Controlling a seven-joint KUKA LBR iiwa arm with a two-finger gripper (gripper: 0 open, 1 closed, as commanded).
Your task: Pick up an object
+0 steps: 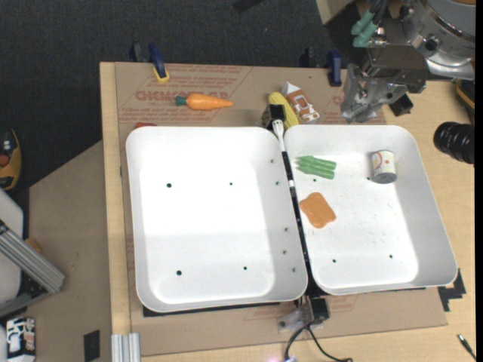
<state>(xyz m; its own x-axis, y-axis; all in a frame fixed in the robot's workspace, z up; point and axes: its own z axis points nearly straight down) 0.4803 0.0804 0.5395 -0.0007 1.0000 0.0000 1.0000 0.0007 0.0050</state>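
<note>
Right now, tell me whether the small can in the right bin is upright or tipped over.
Tipped over. The can lies on its side on the right bin floor, its round end facing the camera.

The arm (445,6) was cut off by the top and right edges; the gripper (362,100) was blurred, and the can's (383,166) label was too small to read.
</note>
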